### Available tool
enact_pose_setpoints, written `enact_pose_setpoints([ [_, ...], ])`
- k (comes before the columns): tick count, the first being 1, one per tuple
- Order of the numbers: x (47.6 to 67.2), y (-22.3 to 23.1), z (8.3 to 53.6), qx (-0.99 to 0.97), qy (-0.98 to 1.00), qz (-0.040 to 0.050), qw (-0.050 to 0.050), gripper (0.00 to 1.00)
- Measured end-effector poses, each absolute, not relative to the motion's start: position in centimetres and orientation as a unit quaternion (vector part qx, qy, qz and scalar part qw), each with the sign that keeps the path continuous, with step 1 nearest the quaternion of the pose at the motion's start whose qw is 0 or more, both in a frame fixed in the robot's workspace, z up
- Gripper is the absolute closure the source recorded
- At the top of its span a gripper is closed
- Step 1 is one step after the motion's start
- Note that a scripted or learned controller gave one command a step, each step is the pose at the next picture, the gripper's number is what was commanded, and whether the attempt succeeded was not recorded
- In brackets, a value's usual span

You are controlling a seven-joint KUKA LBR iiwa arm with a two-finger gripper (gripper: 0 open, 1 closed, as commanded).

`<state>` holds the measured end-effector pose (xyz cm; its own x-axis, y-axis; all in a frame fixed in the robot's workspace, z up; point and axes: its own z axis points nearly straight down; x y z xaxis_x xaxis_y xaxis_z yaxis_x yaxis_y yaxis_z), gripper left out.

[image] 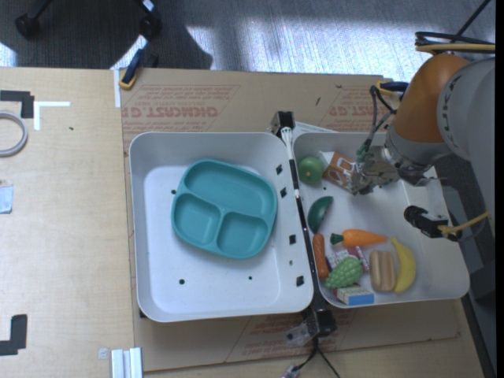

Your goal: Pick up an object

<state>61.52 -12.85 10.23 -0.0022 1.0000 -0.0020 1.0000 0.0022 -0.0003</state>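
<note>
Several toys crowd the right bin (441,211); the gripper (364,181) hovers upper right by the orange packet (340,170). Finger spread cannot be told. It should descend straight over one item.

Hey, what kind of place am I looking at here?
Probably a robotics lab test bench: a grey arm reaches over two white bins, one holding a teal divided plate, the other toy food such as a carrot.

Teal divided plate (224,209) in left bin (150,290), on cardboard sheet (197,101).
</note>
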Motion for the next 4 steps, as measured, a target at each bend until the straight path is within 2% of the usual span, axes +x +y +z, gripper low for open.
enact_pose_setpoints([
  [1, 61.6, -12.8, 10.3, 0.706, 0.708, -0.0002, 0.001, 0.00],
  [2, 61.6, -12.9, 11.2, 0.706, 0.708, -0.0003, 0.002, 1.00],
  [3, 61.6, -12.9, 11.2, 0.706, 0.708, -0.0003, 0.002, 0.00],
  [4, 63.6, -9.9, 9.4, 0.707, 0.708, -0.0084, -0.003, 0.00],
])
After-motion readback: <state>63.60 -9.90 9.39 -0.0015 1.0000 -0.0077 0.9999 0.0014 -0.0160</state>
